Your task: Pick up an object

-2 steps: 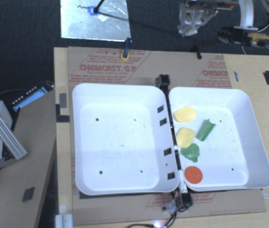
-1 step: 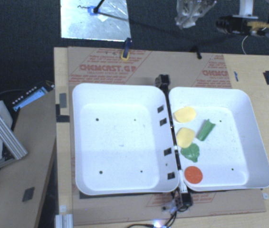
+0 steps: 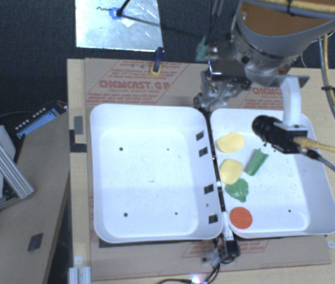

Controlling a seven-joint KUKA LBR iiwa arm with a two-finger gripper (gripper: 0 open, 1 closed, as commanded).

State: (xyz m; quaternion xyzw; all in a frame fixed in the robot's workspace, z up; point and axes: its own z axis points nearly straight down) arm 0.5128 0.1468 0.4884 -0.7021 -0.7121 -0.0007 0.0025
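The right bin (image 3: 315,200) holds several small things along its left side. A pale yellow piece (image 3: 230,142) lies furthest back, with a second yellow piece (image 3: 231,170) in front of it. A green stick (image 3: 255,161) rests tilted to their right. A green leafy piece (image 3: 237,188) touches the second yellow piece, and an orange-red disc (image 3: 241,218) lies nearest the front edge. My gripper (image 3: 210,99) hangs over the back edge of the bins at the divider, behind the yellow pieces and apart from them. Nothing shows in its grasp.
The left bin (image 3: 105,129) sits beside the right one, joined by a divider with black clips (image 3: 210,189). A black cylindrical unit on a white bracket (image 3: 274,132) juts over the right bin's back part. A yellow cable (image 3: 333,151) trails off to the right.
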